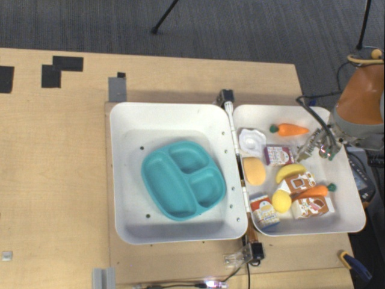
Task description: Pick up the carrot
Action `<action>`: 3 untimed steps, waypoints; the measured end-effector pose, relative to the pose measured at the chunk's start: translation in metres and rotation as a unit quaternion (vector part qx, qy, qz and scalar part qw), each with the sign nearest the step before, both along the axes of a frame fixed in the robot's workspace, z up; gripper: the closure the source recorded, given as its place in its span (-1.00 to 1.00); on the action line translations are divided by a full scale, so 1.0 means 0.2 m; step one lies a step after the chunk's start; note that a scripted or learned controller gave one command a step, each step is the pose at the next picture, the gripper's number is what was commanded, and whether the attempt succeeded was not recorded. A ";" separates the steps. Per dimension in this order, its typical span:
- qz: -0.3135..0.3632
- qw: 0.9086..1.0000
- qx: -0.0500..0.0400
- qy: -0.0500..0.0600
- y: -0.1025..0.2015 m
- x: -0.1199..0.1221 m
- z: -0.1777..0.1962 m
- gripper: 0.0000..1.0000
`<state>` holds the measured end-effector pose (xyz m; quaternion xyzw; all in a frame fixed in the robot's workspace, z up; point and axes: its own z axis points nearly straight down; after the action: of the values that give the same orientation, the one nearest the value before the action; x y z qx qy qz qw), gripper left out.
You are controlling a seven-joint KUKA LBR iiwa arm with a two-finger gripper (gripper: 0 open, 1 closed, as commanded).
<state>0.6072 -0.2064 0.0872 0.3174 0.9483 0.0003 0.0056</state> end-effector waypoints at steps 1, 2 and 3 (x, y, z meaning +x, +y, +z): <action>-0.001 1.000 0.001 0.001 0.01 0.00 -0.01 -1.00; -0.023 0.999 0.005 0.030 0.00 0.22 -0.01 -1.00; -0.115 0.993 0.010 0.032 0.03 0.24 -0.02 -1.00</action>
<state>0.6555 -0.2010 0.0831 0.4239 0.9053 -0.0013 -0.0278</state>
